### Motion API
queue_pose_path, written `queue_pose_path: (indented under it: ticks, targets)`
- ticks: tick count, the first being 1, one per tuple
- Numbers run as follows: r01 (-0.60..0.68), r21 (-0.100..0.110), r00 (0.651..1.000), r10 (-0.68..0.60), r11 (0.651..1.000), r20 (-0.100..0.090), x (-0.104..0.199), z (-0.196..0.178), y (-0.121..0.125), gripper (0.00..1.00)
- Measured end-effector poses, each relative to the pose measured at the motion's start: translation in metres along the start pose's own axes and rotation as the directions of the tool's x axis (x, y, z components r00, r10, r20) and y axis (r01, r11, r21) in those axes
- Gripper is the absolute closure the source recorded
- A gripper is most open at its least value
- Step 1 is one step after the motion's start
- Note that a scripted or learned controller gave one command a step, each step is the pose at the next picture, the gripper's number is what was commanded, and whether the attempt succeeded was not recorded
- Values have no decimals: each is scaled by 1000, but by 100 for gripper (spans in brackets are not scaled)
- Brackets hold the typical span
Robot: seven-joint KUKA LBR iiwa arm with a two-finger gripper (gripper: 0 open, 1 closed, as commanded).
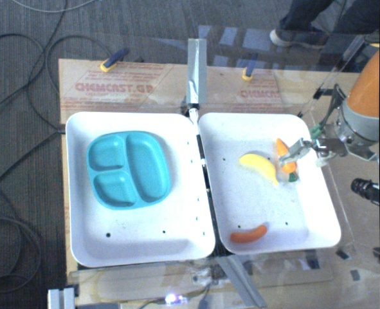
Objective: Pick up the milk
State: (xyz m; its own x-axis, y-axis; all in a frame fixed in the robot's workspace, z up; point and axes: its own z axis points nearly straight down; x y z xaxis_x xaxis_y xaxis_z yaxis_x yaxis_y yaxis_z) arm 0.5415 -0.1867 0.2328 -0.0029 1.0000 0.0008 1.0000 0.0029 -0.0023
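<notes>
My gripper (292, 158) hangs over the right part of the right bin (318, 221), reaching in from the right edge. It sits directly above an orange carrot (281, 147) with a green end and hides part of it. A yellow banana (259, 167) lies just left of the gripper. I cannot make out anything held in the gripper.
A reddish sausage (249, 234) lies near the front wall of the right bin. The left bin (77, 195) holds a blue compartment plate (130, 168). A metal divider post (194, 76) stands behind the bins. A person's feet (299, 36) are at the back right.
</notes>
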Motion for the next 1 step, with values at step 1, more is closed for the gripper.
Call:
queue_pose_path:
  ticks: [1]
  targets:
    - [-70,2,998,70,998,0,80,83,9,0]
